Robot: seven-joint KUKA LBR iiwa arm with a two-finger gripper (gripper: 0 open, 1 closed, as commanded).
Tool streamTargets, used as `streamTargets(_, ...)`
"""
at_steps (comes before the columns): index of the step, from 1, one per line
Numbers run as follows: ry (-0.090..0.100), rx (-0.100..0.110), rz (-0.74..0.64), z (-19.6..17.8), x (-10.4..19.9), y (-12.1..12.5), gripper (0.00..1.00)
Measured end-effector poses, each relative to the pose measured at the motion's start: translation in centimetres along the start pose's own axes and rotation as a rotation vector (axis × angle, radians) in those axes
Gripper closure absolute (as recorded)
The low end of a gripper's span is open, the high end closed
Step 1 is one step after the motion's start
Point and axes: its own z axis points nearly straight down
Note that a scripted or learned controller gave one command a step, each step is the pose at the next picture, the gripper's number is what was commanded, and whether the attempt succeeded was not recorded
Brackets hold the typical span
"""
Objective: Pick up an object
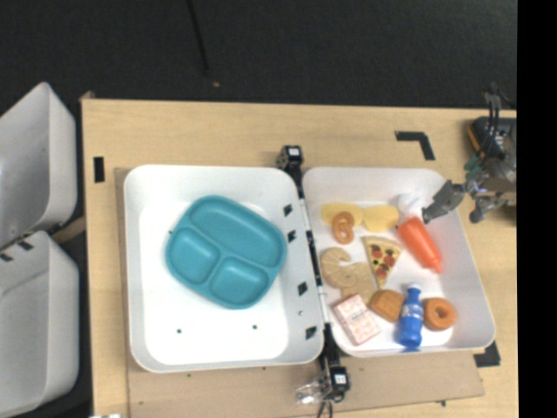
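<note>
Approach stage by the looks of it, nothing lifted yet. Gripper (439, 205) parked at the far right corner of the right bin (477, 296), tip just beside the white cap of the orange squeeze bottle (421, 243), maybe touching it, hard to call from this angle. Can't tell whether it's open or closed either, too dark and small. Guessing that bottle is the pick, lying on its side at a slant along the bin's right side, blue bottle (411, 319) and donut (440, 313) nearer the camera, pizza slice (383, 259) to its left. Next move probably needs shifting down the bottle's body and lining up across its width, then closing and lifting straight up without bumping the bin wall. Round and slick, so likely to roll or squirt out. Over in the left bin (132, 259), just a teal divided plate (228, 251). As for writing: some print on the little pink carton (357, 318), unreadable.
</note>
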Motion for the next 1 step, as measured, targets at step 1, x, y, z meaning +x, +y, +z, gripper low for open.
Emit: streamTargets(1, -0.003, -0.010, -0.003, -0.58, 0.05, 0.18, 0.00)
